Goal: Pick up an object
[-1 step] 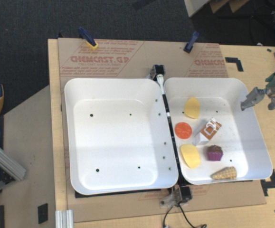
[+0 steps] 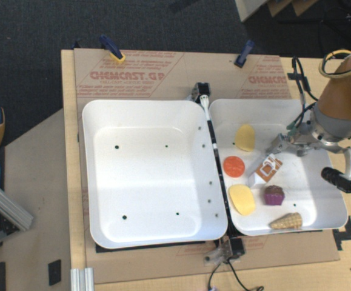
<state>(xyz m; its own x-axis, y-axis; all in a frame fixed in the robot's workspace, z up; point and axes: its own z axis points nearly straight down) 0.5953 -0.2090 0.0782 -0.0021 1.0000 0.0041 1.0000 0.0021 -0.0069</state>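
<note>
The gripper (image 2: 282, 143) hangs low over the right bin (image 2: 327, 214), near its middle; whether it grasps anything cannot be told. Just beside it lies a small orange-and-white packet (image 2: 268, 169), flat and boxy. Toward that bin's left wall sit a pale yellow lump (image 2: 245, 137), a round orange-red disc (image 2: 234, 166) and a smooth yellow oval (image 2: 242, 199); a knobbly purple piece (image 2: 274, 195) and a ridged tan cone (image 2: 286, 222) lie near the front edge.

Glossy white plastic bins (image 2: 145, 120), matt cardboard sheet (image 2: 163, 65)
</note>
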